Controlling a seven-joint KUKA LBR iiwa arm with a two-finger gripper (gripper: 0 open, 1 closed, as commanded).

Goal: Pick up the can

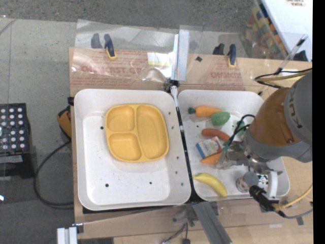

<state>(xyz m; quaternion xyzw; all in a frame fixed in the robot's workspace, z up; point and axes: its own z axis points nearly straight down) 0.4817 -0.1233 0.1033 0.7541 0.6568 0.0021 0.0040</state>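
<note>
While the grey arm with its orange band (277, 118) hangs over the right white bin (254, 96), the small silver metal can (245, 181) lies on its side near the front edge, right of the yellow banana (212, 183). Can't tell how the end effector (234, 154) is set. I'd guess the can's light, rigid, slick and rolls easily, so squeeze across its round sides.

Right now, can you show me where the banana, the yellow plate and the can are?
banana (211, 183): camera view, middle of its curve.
yellow plate (137, 132): camera view, the ridge between compartments.
can (244, 181): camera view, its round silver end.
</note>
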